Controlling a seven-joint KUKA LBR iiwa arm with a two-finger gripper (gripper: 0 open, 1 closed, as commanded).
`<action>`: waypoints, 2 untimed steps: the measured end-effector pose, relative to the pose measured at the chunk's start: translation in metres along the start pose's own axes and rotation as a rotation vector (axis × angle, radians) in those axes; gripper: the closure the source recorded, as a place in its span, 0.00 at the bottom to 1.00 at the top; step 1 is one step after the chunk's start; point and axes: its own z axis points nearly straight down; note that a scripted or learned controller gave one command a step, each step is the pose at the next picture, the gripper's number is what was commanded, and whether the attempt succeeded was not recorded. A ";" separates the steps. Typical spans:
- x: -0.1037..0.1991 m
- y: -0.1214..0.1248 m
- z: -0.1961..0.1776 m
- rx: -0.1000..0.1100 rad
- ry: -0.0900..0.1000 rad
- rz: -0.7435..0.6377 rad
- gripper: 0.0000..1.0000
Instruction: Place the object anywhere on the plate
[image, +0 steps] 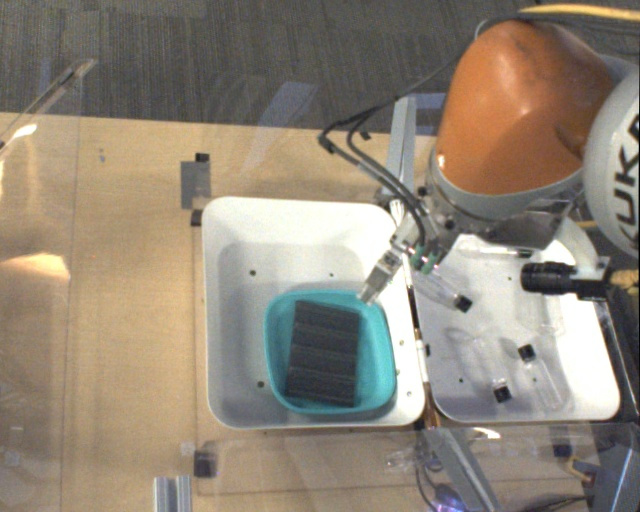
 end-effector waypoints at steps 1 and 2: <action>-0.043 -0.069 -0.086 0.000 -0.004 -0.041 0.00; -0.044 -0.066 -0.099 -0.008 -0.014 -0.047 1.00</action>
